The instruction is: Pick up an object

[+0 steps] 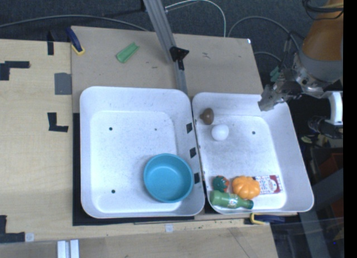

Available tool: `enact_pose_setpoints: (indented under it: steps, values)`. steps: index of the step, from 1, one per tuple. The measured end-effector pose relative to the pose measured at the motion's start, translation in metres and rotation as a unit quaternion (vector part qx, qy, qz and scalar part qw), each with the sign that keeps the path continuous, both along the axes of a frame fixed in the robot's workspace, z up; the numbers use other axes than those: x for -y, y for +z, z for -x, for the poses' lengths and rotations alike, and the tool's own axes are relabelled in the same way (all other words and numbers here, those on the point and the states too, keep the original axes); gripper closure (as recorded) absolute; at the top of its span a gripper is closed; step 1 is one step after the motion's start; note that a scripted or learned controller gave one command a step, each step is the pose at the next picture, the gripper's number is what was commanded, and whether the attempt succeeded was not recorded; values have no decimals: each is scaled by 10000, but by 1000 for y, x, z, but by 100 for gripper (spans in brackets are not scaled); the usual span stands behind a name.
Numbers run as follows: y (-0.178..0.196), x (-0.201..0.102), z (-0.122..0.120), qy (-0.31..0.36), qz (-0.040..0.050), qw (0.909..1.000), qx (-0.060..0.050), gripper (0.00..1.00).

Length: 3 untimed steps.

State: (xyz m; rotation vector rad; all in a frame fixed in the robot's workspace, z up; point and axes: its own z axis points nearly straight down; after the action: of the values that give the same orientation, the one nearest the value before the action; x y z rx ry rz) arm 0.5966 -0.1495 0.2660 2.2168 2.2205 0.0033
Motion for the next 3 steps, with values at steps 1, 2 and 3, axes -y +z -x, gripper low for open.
enact_pose_setpoints:
  steps: [1,2,3]
  values:
    - [-17,-50,6,19,-12,10000,-33,100]
    - [-30,-102,8,23,-12,10000,-37,100]
    - [-42,-153,24,24,-13,10000,-42,100]
